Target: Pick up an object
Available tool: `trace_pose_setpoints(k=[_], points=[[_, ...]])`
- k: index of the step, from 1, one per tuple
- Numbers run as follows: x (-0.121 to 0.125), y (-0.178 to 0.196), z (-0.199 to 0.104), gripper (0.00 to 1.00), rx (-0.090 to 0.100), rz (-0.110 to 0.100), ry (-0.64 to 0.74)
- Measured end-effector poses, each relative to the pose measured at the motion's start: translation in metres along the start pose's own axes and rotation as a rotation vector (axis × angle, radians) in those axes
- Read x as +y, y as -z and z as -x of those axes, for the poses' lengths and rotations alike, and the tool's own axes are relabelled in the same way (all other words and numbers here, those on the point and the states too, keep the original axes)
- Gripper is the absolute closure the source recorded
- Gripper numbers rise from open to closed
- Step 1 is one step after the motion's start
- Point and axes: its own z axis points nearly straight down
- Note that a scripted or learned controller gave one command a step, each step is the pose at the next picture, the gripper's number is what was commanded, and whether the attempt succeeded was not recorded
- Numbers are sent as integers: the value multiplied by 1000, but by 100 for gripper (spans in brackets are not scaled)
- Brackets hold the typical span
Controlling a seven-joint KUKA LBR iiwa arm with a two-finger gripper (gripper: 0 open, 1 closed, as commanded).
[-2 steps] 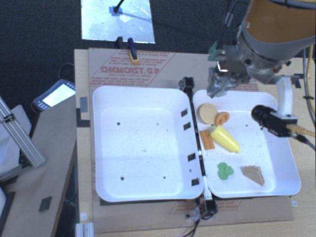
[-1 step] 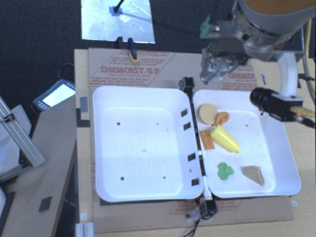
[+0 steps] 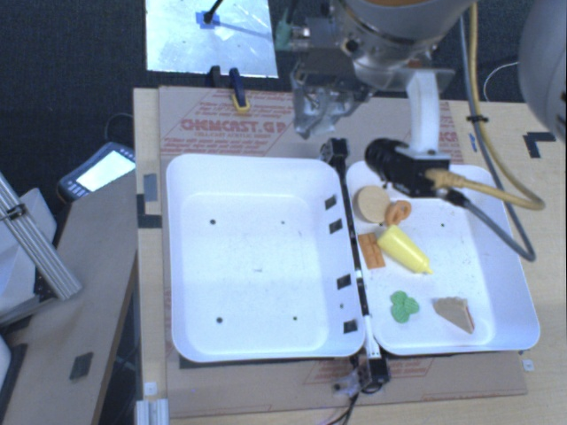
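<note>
White plastic bins sat side by side, and all the pickable stuff was bunched in the right bin [image 3: 509, 299]: a tan disc [image 3: 372, 204], yellow cone [image 3: 405, 248], green blob [image 3: 404, 306] and brown wedge [image 3: 454, 313], handy for the arm. Its gripper [image 3: 323, 113] hung beyond the bins' far edge, over the cardboard, gripping nothing. Couldn't tell its opening.

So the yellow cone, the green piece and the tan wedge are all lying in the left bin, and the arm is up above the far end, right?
Not quite: the bin is wrong. The camera view shows the yellow cone, the green piece and the tan wedge lying in the right bin, not the left bin. The arm is indeed above the far end.
</note>
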Motion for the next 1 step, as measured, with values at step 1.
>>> trace_pose_setpoints(k=[1], points=[[0, 1, 4, 0, -1, 0, -7]])
